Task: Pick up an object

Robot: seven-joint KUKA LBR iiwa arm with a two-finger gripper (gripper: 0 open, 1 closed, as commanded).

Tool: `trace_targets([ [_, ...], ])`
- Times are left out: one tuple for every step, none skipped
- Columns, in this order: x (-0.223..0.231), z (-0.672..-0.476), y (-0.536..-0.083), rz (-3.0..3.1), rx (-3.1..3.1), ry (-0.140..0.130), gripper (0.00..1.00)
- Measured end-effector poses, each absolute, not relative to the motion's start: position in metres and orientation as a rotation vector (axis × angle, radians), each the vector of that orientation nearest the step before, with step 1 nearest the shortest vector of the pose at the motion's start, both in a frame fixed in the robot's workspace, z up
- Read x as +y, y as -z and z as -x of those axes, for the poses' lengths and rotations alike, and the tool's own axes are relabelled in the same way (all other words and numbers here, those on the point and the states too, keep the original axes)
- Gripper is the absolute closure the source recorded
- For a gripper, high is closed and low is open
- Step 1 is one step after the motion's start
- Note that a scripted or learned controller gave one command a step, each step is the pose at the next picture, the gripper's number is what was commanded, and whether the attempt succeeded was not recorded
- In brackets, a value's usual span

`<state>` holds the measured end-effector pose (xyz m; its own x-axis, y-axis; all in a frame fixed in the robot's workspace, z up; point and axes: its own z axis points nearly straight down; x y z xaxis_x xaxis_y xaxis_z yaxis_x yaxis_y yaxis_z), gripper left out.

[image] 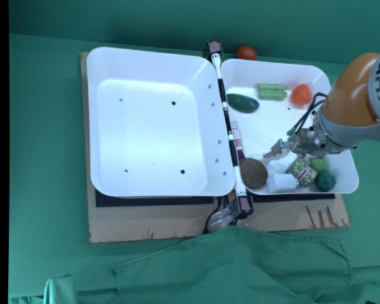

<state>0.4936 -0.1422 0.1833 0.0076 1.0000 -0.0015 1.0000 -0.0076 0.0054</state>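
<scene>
My gripper (280, 151) hangs low over the right bin (275, 68), in its front half, on the grey arm with the orange band (351, 94). Just left of it and nearer the front lies a brown disc (253, 173). A white block (282, 182) sits directly in front of it. A green-and-white patterned piece (302, 170), a pale green piece (320, 164) and a dark green ball (325, 181) crowd the front right corner beside the gripper. Nothing shows between the gripper's tips.
At the back of the right bin lie a dark green oval (242, 102), a striped green piece (272, 92) and an orange ball (301, 94). A dark red stick (237, 141) rests along the divider. A red ball (246, 52) sits behind the bin. The left bin (114, 62) adjoins.
</scene>
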Motion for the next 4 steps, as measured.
trace_targets([
  [-0.083,-0.484,-0.285,-2.21,2.219,-0.014,0.0],
  [-0.127,-0.541,-0.219,-2.224,2.21,0.001,0.0],
  [-0.135,-0.513,-0.183,-2.217,2.207,-0.015,0.0],
  [-0.136,-0.516,-0.198,-2.212,2.198,-0.019,1.0],
])
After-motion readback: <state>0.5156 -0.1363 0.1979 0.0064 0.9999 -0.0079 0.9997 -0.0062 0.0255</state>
